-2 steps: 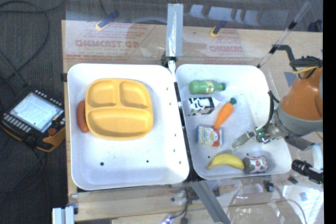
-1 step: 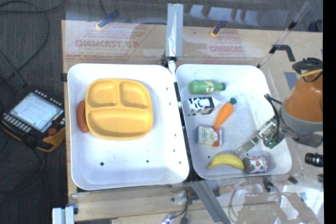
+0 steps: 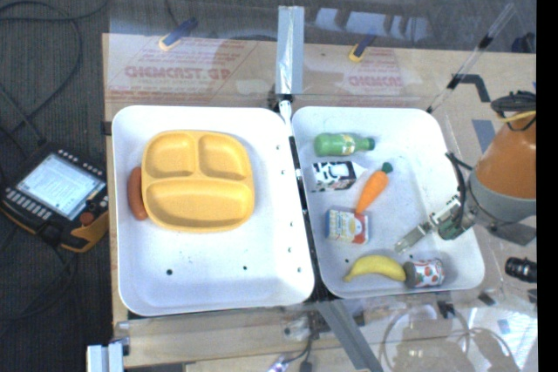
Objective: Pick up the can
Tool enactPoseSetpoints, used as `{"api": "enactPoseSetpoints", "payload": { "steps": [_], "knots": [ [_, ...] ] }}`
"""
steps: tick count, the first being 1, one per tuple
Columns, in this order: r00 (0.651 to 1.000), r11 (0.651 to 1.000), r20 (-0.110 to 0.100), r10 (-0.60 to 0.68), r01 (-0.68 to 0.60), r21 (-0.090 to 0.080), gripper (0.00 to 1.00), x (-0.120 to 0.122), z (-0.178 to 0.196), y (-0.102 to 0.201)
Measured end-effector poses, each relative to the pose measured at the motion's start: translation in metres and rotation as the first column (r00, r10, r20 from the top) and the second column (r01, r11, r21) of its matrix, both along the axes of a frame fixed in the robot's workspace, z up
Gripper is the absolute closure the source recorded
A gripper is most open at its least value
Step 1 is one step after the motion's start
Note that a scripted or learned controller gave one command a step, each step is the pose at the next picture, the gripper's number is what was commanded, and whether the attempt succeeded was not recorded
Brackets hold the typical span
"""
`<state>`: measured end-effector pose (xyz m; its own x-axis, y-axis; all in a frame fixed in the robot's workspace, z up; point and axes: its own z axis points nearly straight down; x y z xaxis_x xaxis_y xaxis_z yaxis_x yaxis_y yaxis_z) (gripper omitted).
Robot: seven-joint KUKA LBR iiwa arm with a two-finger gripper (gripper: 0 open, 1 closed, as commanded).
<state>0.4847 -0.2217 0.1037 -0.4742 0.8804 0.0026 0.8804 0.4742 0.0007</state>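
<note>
Down in the near right corner of the right bin lies the can, on its side, red and white with a grey end — its left end just beside the tip of a yellow banana that curves along the bin's near wall. Above the can, a little farther back and well clear of it, the gripper hangs at a slant from the arm, which comes in from the right with its orange band showing over the bin's right rim. Its fingers look close together with nothing between them, their tips pointing left and toward the near side over bare bin floor. Left of the gripper sits a small juice carton, and beyond that a carrot lying at a tilt, a black-and-white milk carton and a green bottle on its side near the far wall. Over in the left bin a yellow divided tray rests toward the far side, with a reddish sausage-like thing tucked against its left edge.
</note>
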Motion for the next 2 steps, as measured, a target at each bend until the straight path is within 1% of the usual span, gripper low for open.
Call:
{"api": "enactPoseSetpoints", "payload": {
  "steps": [1,2],
  "knots": [
    [1.0,1.0,-0.002,0.0,0.0,0.0,0.0,-0.0008,-0.0053,0.0001],
    [0.963,0.963,0.007,0.27,-0.27,-0.012,0.0,0.0023,-0.0131,-0.0047]
  ]
}}
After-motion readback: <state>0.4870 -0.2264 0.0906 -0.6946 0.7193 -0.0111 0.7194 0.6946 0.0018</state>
